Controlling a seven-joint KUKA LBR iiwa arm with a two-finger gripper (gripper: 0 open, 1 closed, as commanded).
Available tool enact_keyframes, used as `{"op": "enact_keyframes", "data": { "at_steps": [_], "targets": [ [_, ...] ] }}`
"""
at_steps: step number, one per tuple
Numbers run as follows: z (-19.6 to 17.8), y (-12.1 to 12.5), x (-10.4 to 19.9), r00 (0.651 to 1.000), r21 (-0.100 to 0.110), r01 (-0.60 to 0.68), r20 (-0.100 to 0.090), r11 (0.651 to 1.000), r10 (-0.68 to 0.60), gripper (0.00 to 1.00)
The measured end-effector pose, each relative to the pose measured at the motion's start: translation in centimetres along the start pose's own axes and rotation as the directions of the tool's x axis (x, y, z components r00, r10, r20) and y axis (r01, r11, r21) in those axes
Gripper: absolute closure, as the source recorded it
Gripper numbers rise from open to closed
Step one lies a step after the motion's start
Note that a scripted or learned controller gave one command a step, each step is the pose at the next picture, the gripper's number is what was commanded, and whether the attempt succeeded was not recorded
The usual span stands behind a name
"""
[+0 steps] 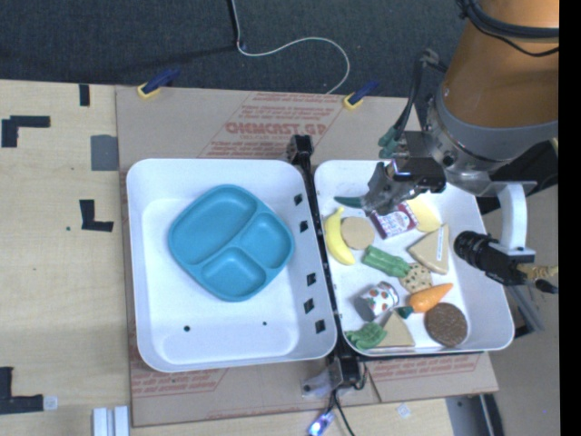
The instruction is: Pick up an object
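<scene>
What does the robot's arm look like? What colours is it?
The arm is fat and round, with a big orange band and a grey ring under it. Thin black cables loop over the top. Its pincer is small, dark grey and black metal, with a bit of green wire beside it. A black tube-shaped part and a white bracket stick out lower down.

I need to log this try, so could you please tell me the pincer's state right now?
Pincer: low over the right white bin, above the purple-and-white packet; open or closed cannot be told.
</scene>
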State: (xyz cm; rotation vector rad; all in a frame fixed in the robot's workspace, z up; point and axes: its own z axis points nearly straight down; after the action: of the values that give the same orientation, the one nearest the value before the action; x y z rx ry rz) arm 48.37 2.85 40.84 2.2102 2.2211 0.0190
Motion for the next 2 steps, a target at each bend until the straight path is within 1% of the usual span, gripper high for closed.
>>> {"op": "enact_keyframes", "data": {
  "at_steps": [1, 2],
  "targets": [
    [6.6, -0.1, 4.8, 1.0, 0.02, 0.0, 0.003, 1.0, 0.0, 1.0],
    [5.3, -0.1, 4.7, 1.0, 0.018, 0.0, 0.004, 1.0, 0.0, 1.0]
  ]
}}
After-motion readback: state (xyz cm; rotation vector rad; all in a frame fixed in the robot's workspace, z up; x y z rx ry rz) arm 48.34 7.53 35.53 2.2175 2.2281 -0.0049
